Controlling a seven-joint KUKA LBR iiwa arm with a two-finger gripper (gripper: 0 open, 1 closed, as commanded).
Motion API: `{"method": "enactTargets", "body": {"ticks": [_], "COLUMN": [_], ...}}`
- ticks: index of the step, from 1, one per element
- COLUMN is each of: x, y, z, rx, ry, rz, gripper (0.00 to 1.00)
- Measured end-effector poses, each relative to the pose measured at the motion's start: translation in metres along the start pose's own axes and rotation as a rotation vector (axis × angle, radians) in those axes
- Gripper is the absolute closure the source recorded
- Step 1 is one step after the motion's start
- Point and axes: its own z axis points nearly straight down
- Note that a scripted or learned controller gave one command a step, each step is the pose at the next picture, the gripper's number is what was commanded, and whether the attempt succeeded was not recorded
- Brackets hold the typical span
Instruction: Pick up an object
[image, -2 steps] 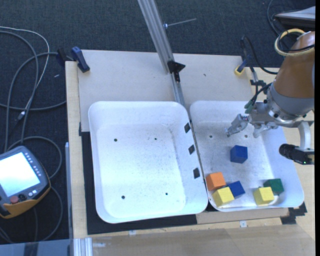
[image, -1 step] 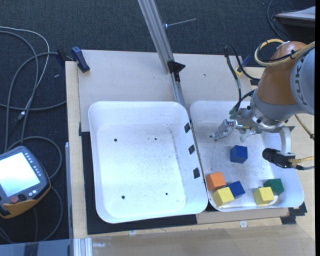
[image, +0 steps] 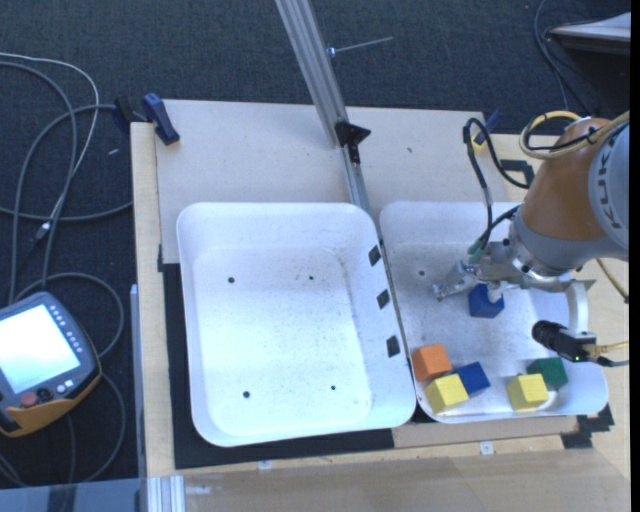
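Blue block (image: 487, 302): sits in the right bin (image: 420, 235), directly under the gripper (image: 484, 281). Its upper part is hidden by the tool; the lower faces show just below the fingers. Whether it rests on the bin floor or is lifted off it cannot be told from this slant.

Gripper: over the middle of the right bin, hanging from the grey wrist with the orange band (image: 560, 200) above it. Finger state: cannot tell. The fingertips merge with the top of the blue block, and no gap or contact can be read.

Metal fitting at the wrist: a thin silver piece (image: 452, 288) juts out from the gripper toward the left bin, near the floor of the right bin.

Other blocks, all nearer the camera than the gripper, along the near rim of the right bin:
- orange block (image: 431, 360): below and left of the gripper, closest to the bin divider.
- yellow block (image: 448, 391): touching or just beside the orange one, at the rim.
- second blue block (image: 473, 377): just right of that yellow block.
- second yellow block (image: 526, 391): below and right of the gripper.
- green block (image: 549, 373): just beside the second yellow block, on its far right.

Left bin (image: 200, 230): well apart from the gripper, across the divider.

Handheld pendant (image: 40, 360): on the floor, far left of the bench.
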Motion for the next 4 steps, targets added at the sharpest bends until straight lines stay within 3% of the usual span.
{"method": "enactTargets", "body": {"ticks": [1,2,3,4], "x": [-0.008,-0.027,-0.029,-0.029], "y": [-0.012,-0.001,0.0,0.0], "z": [0.002,0.014,0.004,-0.006], "rx": [0.006,0.01,0.008,0.007], "ry": [0.002,0.004,0.003,0.003], "rz": [0.003,-0.001,0.001,0.001], "gripper": [0.0,0.0,1.0,1.0]}}
